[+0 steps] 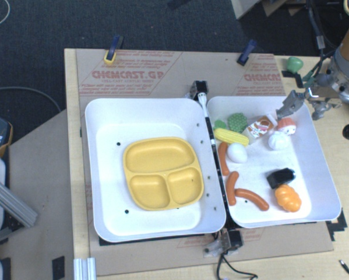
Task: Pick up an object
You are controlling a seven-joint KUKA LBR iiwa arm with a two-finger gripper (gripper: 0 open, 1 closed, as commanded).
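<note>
The tool (302,101) is seen at the far right edge of the right bin (328,179), its two fingers spread apart with nothing pinched between them. It hangs above the bin's upper right corner, just beside a small red-and-white item (286,125). The right bin is loaded with a white egg (238,153), a corn cob (231,136), a green lumpy piece (238,121), a white round piece (278,140), a black block (280,177), an orange fruit (288,198) and sausages (251,198). In the left bin (101,156) a yellow divided plate (162,172) is laid flat. Both bins are set on the table (75,127).
</note>
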